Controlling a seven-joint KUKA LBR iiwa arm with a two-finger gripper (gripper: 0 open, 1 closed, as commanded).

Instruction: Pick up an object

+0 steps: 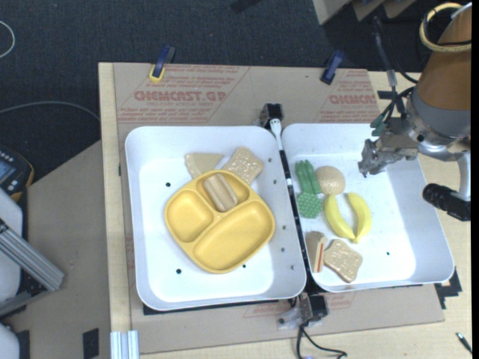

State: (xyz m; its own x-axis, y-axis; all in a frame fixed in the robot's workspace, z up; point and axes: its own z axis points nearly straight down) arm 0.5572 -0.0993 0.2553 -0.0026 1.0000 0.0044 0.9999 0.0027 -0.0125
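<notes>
Yellow banana (349, 215) — right bin (419, 271)

Dark blue-grey carpet floor (90, 21) far and left, brown cardboard sheet (224, 88) printed with red lettering across the bench, blue clamps (160, 63) on its far edge, aluminium rail (30, 264) at near left, even overhead light

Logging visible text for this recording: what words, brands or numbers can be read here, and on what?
"CHEMCAST GP": red print on the brown board behind the left bin.
A second red print of the same kind on the board behind the right bin: partly cut off, too blurred to read.
The smaller red lines under each print: too small to read.
</notes>
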